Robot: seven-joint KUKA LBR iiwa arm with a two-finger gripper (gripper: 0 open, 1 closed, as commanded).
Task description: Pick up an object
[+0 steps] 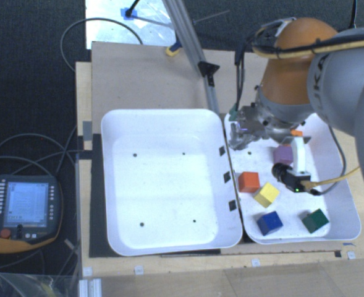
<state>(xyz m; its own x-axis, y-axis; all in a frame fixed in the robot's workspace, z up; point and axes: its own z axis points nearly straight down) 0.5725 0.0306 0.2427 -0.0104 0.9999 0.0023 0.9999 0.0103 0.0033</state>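
Nearest the camera, a blue cube (269, 222) and a dark green cube (316, 220) are seen along the near edge of the right bin (348, 224), the green one toward its near right corner. Just behind the blue cube a yellow cube (267, 194) is set at a tilt, and an orange-red cube (249, 181) is placed just beside it, close to the bin's left wall. A purple cube (283, 154) is found further back, near the bin's middle, partly overlapped by a white and black fitting (297, 166) on the arm from which a yellow cable (336, 177) is led off to the right. All five cubes are small, solid-coloured blocks, lying apart from the gripper.

Over the far left corner of the right bin the gripper (238, 136) is held, beneath the orange band (293, 60) of the arm; whether its fingers are spread or closed cannot be told, and nothing is seen between them. Much of the bin's far part is hidden by the wrist.

At the left, the left bin (117, 125) is shown, white with a few dark specks. Beyond the bench's left edge a teach pendant (21, 212) is laid on the dark floor, with grey cables looped about it.
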